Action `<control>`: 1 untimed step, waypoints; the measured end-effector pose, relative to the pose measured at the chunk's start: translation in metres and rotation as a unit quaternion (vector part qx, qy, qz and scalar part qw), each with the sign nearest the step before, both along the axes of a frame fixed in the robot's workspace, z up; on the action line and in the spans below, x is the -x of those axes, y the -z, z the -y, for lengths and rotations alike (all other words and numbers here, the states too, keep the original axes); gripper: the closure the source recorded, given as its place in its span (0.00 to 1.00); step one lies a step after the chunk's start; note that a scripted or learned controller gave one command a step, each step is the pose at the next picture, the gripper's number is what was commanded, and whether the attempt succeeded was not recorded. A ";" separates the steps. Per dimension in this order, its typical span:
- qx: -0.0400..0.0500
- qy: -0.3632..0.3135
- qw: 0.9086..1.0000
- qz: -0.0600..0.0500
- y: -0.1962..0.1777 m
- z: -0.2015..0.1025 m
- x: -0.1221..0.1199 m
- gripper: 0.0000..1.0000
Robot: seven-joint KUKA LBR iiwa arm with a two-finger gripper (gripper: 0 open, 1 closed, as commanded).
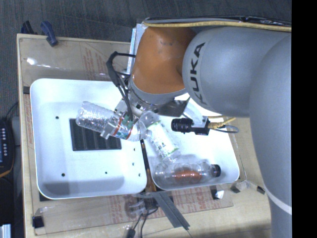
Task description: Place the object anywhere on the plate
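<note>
Two shallow white bins sit side by side on the worktop (74, 202). The grey arm (237, 68) with its orange band (158, 58) reaches in from the right and covers much of the right bin (230, 175). The end effector (136, 117) sits under the wrist, above the divide between the bins; whether it is open or closed cannot be determined. The left bin (49, 133) holds a dark rectangular plate (89, 140), left of the end effector. A crumpled clear plastic bottle (101, 119) lies tilted over the plate's upper edge, just beside the end effector. A second clear bottle (185, 172) lies below the end effector in the right bin.
</note>
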State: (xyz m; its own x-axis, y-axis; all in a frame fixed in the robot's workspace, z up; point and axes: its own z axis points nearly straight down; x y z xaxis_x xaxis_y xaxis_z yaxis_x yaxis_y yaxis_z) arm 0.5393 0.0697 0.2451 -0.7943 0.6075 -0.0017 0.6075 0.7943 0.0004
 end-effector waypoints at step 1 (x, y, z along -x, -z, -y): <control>0.000 -0.109 0.994 0.000 -0.018 -0.006 -0.042 1.00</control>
State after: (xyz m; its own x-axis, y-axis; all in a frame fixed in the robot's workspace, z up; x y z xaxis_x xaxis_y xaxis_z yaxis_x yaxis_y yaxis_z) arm 0.5810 0.0753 0.2633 -0.9072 0.4207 -0.0027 0.4207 0.9072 0.0005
